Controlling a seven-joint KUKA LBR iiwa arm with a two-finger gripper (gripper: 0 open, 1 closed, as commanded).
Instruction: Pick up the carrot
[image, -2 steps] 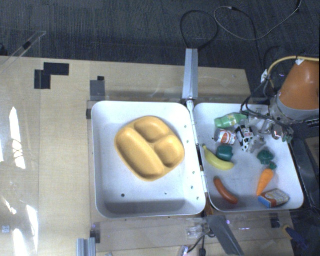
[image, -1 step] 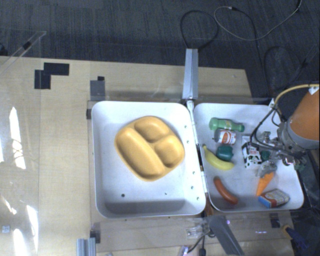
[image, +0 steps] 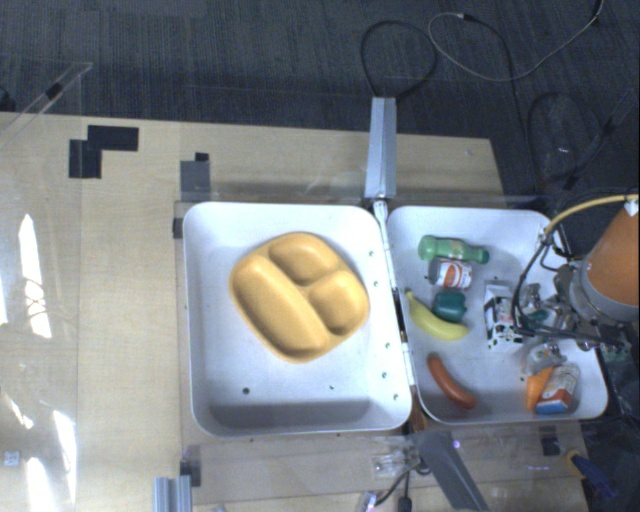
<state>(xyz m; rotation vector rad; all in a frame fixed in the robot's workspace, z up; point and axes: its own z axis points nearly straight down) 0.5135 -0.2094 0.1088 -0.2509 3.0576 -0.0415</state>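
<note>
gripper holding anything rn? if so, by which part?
Cannot be told. The gripper sits low over the right bin just above an orange item, likely the carrot, but no hold is visible.

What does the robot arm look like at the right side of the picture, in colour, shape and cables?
The arm shows a rounded orange band with grey metal below it. A yellow cable curves over its top, and thin dark wires run down to the gripper, a small cluttered assembly of black and white parts.

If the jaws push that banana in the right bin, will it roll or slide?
The banana probably pivots or slides rather than rolls, since it's curved and lying flat. Its glossy skin suggests stiff, light plastic. The teal item touching it would likely get nudged too.
</note>
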